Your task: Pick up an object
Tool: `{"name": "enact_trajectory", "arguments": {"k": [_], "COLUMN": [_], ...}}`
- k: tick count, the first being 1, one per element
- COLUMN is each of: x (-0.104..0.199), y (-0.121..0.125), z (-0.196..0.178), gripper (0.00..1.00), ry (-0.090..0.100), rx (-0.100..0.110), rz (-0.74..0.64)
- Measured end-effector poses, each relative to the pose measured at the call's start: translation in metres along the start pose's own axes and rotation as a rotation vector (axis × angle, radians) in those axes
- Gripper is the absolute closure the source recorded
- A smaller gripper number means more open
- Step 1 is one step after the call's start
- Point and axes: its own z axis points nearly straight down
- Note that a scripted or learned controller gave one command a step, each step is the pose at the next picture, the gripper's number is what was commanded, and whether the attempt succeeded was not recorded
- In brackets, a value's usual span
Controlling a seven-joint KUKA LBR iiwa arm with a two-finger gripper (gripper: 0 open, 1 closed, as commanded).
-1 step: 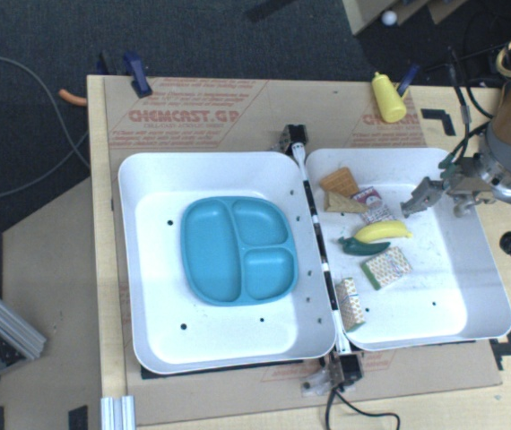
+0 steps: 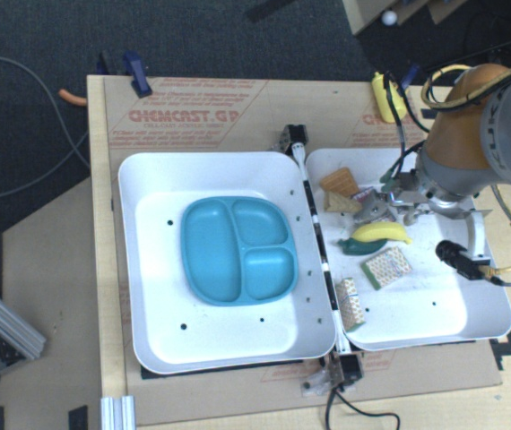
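Claw [image 2: 379,202]: low in the upper half of the right bin [image 2: 435,316], right of frame centre. Metal parts bunch together there; how far it is open cannot be told, and nothing can be seen gripped in it. The grey arm [image 2: 471,133] with its orange band comes in from the upper right.

Toy banana [image 2: 383,232]: yellow, lying flat on the bin floor just below the claw in the frame. Contact between the two cannot be judged. Its long axis runs roughly left to right across the picture. The curve arches toward the top of the frame and both tips dip slightly toward the bottom.

Small dark green piece [image 2: 358,248]: against the banana's left tip, on its lower side.

Tan wedge-shaped piece [image 2: 339,183]: up and left of the claw, near the bin's upper left corner.

Square pad with a speckled green and white face [image 2: 386,265]: just below the banana, turned corner-up.

Narrow speckled strip [image 2: 351,301]: further down, along the bin's left wall.

Left bin [image 2: 148,240]: holds a blue divided plate [image 2: 238,247] at its centre, three compartments, well apart from the claw.

Both bins sit on the pale desk [image 2: 193,115].
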Motion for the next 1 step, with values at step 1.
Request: {"name": "enact_trajectory", "arguments": {"k": [1], "x": [0.0361], "y": [-0.0290], "z": [0.0193], "gripper": [0.00], "ry": [0.000], "rx": [-0.001], "rz": [0.000]}}
